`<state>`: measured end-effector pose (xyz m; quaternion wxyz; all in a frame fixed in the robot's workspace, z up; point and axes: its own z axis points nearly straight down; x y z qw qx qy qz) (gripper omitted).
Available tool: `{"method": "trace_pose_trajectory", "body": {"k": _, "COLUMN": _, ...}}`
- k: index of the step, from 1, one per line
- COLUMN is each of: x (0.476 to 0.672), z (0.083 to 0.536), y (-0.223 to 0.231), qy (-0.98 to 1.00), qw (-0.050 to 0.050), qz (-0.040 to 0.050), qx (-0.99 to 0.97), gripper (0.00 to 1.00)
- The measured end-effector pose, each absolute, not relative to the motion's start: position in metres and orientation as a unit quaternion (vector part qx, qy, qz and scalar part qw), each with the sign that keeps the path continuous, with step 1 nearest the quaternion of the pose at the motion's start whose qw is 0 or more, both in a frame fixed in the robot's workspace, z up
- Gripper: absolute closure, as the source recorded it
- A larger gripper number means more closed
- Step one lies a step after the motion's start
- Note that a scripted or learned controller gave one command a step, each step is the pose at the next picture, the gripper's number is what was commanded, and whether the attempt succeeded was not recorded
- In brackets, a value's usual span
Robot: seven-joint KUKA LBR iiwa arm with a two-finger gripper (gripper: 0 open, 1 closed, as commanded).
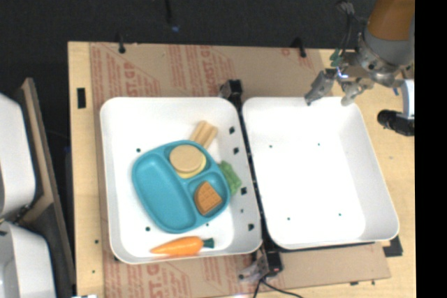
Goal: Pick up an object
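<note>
The arm (391, 10) is reaching in from the right, and its gripper (328, 94) is hanging over the far edge of the right bin (321, 220), its two fingers spread apart with nothing between them. All the objects are lying in the left bin (119, 122): a blue tray (160, 195) is carrying a round cracker (188, 159) and a brown waffle (208, 198), a wooden block (204, 132) is sitting just beyond the tray, a green piece (231, 179) is touching its right side, and a carrot (183, 246) is lying near the front.
</note>
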<state>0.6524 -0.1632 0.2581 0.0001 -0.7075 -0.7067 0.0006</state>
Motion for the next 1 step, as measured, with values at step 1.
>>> {"method": "trace_pose_trajectory", "body": {"k": 1, "x": 0.6554, "z": 0.2222, "y": -0.1951, "qy": -0.706, "qw": 0.001, "qz": 0.001, "qx": -0.708, "gripper": 0.0}}
